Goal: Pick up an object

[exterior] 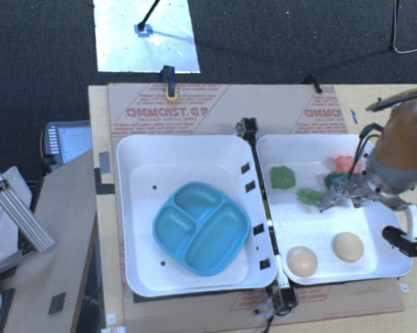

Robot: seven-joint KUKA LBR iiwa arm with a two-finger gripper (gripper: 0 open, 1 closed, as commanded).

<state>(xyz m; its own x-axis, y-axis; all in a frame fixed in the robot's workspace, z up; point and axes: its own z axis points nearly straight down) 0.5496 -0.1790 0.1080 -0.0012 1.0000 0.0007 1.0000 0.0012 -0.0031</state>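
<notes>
The desk (pixel 212 100) holds two white bins side by side. The left bin (pixel 137 200) has a blue plate (pixel 201 228) with three sections in it, and nothing is on the plate. The right bin (pixel 385 258) has the small things to pick from. A round green lump (pixel 283 177) sits near the bin's far left corner. A flat green piece (pixel 308 195) lies just beside it, closer to the middle. Two tan balls that look like eggs, the left egg (pixel 301 260) and the right egg (pixel 348 247), sit near the bin's front edge. A pink thing (pixel 344 162) sits near the far edge, partly hidden. The arm (pixel 401 147) reaches in from the right, and its gripper (pixel 332 200) is down low in the middle of the right bin, pointing at the flat green piece and almost touching it. There is also something dark teal (pixel 335 180) right by the gripper, but I cannot tell what it is. I cannot tell if the gripper is wide or closed, and I see nothing held. It looks like the reaching step. Next, the gripper needs to sit over one thing, close on it, and lift straight up.
</notes>
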